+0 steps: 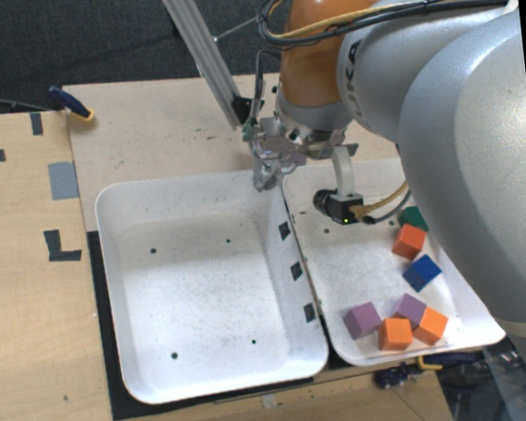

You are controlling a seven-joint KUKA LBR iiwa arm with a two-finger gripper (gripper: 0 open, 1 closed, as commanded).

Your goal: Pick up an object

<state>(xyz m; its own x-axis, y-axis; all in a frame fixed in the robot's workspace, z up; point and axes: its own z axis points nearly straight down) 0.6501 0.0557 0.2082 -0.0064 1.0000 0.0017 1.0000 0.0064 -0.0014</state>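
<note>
Tool (267,172) hangs low over the far end of the ridge where the two bins meet, with nothing visibly held. Whether it is open or closed cannot be told from this angle.

Layout, left to right:
- Bench (25,279): bare wood with grey tape marks.
- Left bin (196,288): no candidate objects.
- Right bin (344,262): holds all the cubes, grouped at its near and right side, well apart from the tool.

Cubes, left to right:
- Purple cube (361,319): stands slightly apart from the rest, with its left side free.
- Orange cube (396,333): touches its neighbours.
- Second purple cube (410,308) and second orange cube (432,325): packed close together.
- Third orange cube (409,240), blue cube (422,272) and green cube (413,218): lie along the right wall, the green one partly hidden by the arm.

Handling: the cubes look like light foam or painted wood, likely slightly yielding and not fragile. Flat, matt faces should resist slipping. Grip across two opposite faces, centred, from above. The first purple cube probably offers the most clearance. The packed cubes risk a blocked or double grasp.
</note>
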